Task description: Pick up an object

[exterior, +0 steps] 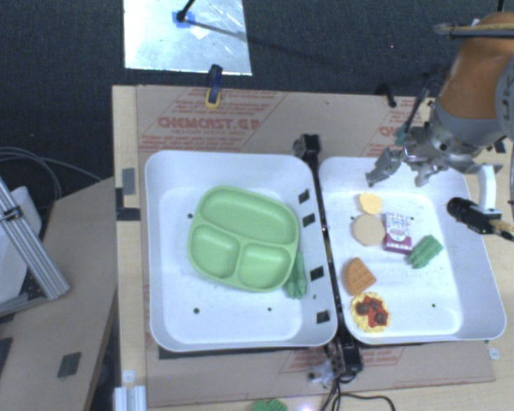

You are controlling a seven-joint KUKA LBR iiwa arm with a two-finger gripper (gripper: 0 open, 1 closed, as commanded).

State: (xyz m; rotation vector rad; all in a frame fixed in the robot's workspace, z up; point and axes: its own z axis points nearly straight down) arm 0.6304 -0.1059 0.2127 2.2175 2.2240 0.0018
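**Arm poised at far rim of right bin, food toys below**

Nearest the lens, a small pizza-like disc (370, 310) lies at the front of the right bin (475, 302), with an orange waffle-like piece (358, 274) just behind it. Farther back sit a tan round piece (368, 229), a yellow piece (370, 203), a pink-and-white carton (398, 232) and a green toy (426, 251). The gripper (407, 168) hangs over the bin's far edge, its two fingers spread apart with nothing between them. The yellow piece looks the closest candidate: it lies just toward the camera and slightly left of the jaws, apart from them, touching or nearly touching the tan round piece. Its long axis cannot be made out. In the left bin (167, 315) rests a green divided tray (244, 238). No object appears lifted yet.
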